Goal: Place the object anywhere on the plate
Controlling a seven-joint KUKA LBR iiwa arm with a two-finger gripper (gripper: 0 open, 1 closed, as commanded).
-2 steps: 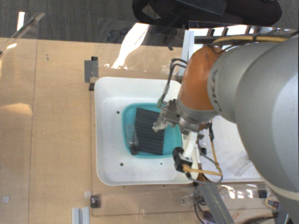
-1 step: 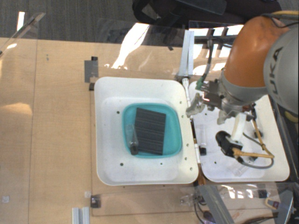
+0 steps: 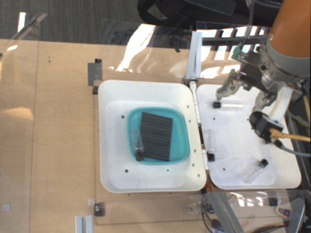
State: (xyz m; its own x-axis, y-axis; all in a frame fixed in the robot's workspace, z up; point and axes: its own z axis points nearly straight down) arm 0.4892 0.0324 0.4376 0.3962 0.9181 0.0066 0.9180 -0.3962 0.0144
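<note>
A dark ribbed block [image 3: 156, 136] lies on the teal plate [image 3: 181, 139] in the left bin [image 3: 112, 171], a clear tube [image 3: 137, 143] beside it. The gripper [image 3: 243, 84] hangs over the right bin [image 3: 228, 144]; its state is unclear.

The arm [image 3: 291, 28] is cut off by the top-right corner.

A teal plate [image 3: 181, 130] sits in the middle of the left bin [image 3: 112, 178], with a dark ribbed block [image 3: 156, 136] lying on it. The gripper [image 3: 219, 101] hangs over the right bin [image 3: 228, 144] toward twelve o'clock. A small clear tube [image 3: 255, 171] lies at that bin's five o'clock.
</note>
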